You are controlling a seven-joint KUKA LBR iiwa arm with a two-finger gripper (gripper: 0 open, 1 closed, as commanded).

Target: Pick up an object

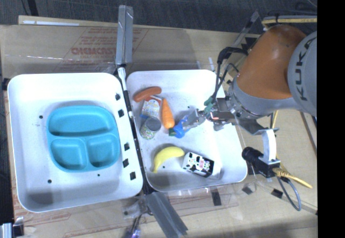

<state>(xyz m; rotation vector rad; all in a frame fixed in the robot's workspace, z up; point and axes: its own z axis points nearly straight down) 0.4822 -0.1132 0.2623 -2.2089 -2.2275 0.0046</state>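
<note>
The right bin (178,78) holds several objects. A reddish sausage (147,93) lies at the back, with an orange carrot (167,115) and a small tin can (150,125) in front of it. A yellow banana (166,155) and a black and white patterned box (198,164) lie near the front wall. A small blue object (179,130) lies mid-bin, right of the carrot. My gripper (196,118) reaches in low from the right, its tip right at the upper right end of the blue object. Whether it touches the object is unclear.
The left bin (32,91) holds a blue tray with three compartments (83,135). A metal divider post (124,37) stands between the bins at the back. The arm's orange and grey body (269,72) hangs over the right bin's right edge, with cables beside it.
</note>
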